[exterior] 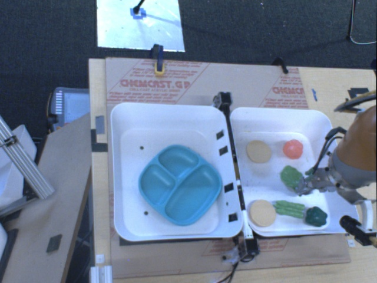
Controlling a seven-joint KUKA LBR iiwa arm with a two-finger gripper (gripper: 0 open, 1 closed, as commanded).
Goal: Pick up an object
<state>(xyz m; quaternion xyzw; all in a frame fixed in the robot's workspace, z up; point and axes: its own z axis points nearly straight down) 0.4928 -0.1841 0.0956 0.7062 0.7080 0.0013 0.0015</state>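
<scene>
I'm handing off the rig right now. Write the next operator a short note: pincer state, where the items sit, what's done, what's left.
Pincer: low in the right bin, at the green leafy piece; no grasp confirmed.
Right bin also holds: two tan discs, red ball, green bean-like piece, dark green piece.
Left bin: blue divided plate.
Done: approach. Left: grasp and lift one object.

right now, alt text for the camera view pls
A grey robot arm reaches from the right into the right bin, its gripper at a green toy among play foods. The left bin holds a blue divided plate.
</scene>
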